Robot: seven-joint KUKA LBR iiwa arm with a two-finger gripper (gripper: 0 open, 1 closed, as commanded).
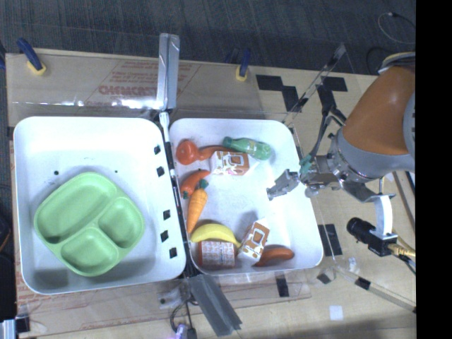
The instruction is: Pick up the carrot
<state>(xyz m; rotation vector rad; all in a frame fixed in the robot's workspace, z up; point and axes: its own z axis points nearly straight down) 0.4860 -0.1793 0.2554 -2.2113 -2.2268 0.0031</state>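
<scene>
Camera view: carrot (pixel 196 207) at right bin's (pixel 305 210) left wall.
Gripper (pixel 282 185) hovers well right of it, grasp state indiscernible, nothing visibly held.

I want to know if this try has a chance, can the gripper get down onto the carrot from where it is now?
Probably yes. The carrot lies uncovered on the right bin floor, open from above, and the gripper hovers to its right. But a banana touches its tip and another orange piece crowds its leafy end.
</scene>
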